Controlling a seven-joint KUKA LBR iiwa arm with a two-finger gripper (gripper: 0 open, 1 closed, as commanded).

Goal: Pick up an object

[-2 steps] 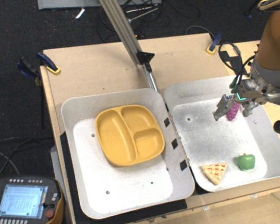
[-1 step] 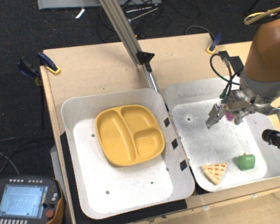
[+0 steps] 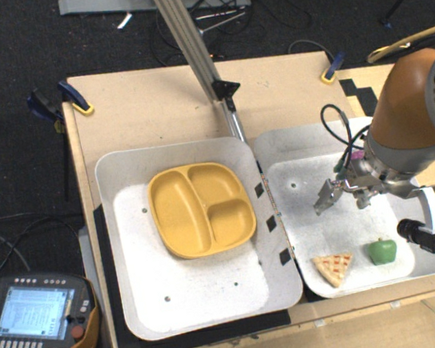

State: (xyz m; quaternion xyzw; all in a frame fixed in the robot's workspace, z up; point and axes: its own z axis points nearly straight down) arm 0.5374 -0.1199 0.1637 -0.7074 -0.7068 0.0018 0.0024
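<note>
The fingers (image 3: 340, 194) hang above bare floor in the middle of the right bin (image 3: 313, 272), and they appear parted, one tip reaching out toward the left bin and the other tucked closer under the wrist, with nothing between them. Taking the right bin as the landmark, the two things worth picking both lie along its near edge: a green pepper-like toy (image 3: 383, 250) toward its near right corner, and a wedge of toy pizza (image 3: 334, 268) just beside it, nearer the bin's middle. Both are apart from the fingers and untouched.

The chief risk, as I judge it, is a closing on nothing: the fingers stand over empty white plastic, so a straight descent from here would meet only the bin floor. The pizza wedge is flat and low, and fingers coming down on it may scrape the floor or push it away rather than grip it. The green toy is rounded and could roll or squirt out if caught off centre. Both also sit near the bin's near wall, which could foul a finger.

Beyond the right bin's left wall, the left bin (image 3: 131, 247) carries a yellow divided plate (image 3: 202, 209). The bench (image 3: 143, 107) stretches behind both.
</note>
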